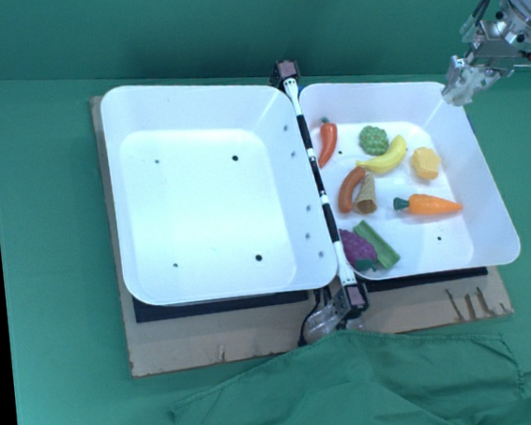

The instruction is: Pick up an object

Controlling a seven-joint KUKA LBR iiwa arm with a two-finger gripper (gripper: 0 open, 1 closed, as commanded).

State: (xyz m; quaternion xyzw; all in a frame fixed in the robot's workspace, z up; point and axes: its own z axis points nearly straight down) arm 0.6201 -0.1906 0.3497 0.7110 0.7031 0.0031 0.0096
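The right bin (494, 230) holds several toy foods: a red chili (328, 142), a green broccoli (373, 139), a yellow banana (385, 158), a yellow corn piece (425, 163), an orange carrot (427, 204), a sausage (347, 189) beside a cone (365, 193), purple grapes (356, 246) and a green stick (377, 243). My gripper (464, 82) hangs high at the bin's far right corner, above and apart from all of them. Nothing shows between its fingers.
The left bin (125, 137) lies beside the right one, joined by a black-and-white divider (315, 183). Both rest on cardboard (214, 349) over green cloth. A fold of cloth (359, 386) bunches at the front.
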